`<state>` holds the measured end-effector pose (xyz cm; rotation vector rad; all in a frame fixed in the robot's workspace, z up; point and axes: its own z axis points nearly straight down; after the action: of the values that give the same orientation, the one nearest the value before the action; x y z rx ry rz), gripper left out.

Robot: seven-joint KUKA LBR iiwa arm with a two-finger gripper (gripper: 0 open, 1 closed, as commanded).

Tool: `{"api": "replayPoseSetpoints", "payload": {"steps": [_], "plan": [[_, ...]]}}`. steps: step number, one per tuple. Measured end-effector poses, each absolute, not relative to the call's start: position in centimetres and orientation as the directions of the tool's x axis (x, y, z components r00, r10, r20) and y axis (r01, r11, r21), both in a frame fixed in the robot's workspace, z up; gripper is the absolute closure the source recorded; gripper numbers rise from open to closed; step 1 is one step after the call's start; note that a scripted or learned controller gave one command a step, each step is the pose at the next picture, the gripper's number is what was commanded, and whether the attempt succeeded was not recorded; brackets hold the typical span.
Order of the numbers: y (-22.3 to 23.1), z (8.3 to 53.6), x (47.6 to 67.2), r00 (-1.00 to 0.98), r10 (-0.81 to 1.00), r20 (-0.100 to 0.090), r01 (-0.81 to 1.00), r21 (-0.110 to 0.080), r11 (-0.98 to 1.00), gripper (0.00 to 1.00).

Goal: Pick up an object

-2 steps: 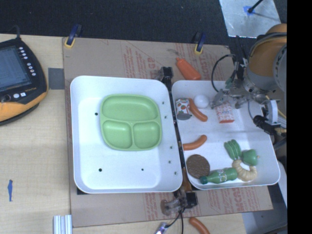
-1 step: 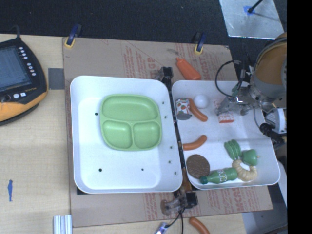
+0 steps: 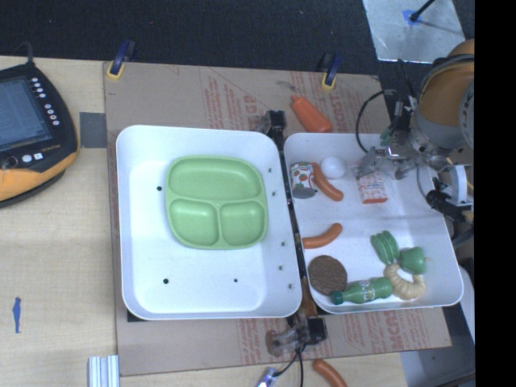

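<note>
The right white bin [image 3: 439,224] holds several small items. A red-and-white packet [image 3: 372,189] lies near its back right. A white ball [image 3: 333,167], a small printed can [image 3: 302,178] and a reddish sausage [image 3: 326,186] sit at its back left. Another sausage [image 3: 321,235] rests mid-bin. At the front are a brown round patty [image 3: 327,273], a green bottle [image 3: 364,291], a green vegetable [image 3: 395,252] and a beige ring [image 3: 407,285]. My gripper [image 3: 379,162] hangs over the bin's back right, just above the packet, with nothing visibly held.
The left white bin [image 3: 137,240] carries a green divided plate [image 3: 216,201]. An orange carrot-like piece [image 3: 310,114] lies behind the bins and a sausage [image 3: 329,371] in front of them. A teach pendant [image 3: 32,135] sits at far left. Cables trail beside the arm [image 3: 447,95].
</note>
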<state>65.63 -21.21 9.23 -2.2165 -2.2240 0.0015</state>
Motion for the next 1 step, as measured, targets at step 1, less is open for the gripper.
{"api": "replayPoseSetpoints", "payload": {"steps": [1], "plan": [[-18.76,9.17,61.59,-0.005,1.0,-0.001,1.0,-0.004,0.005,0.0]]}}
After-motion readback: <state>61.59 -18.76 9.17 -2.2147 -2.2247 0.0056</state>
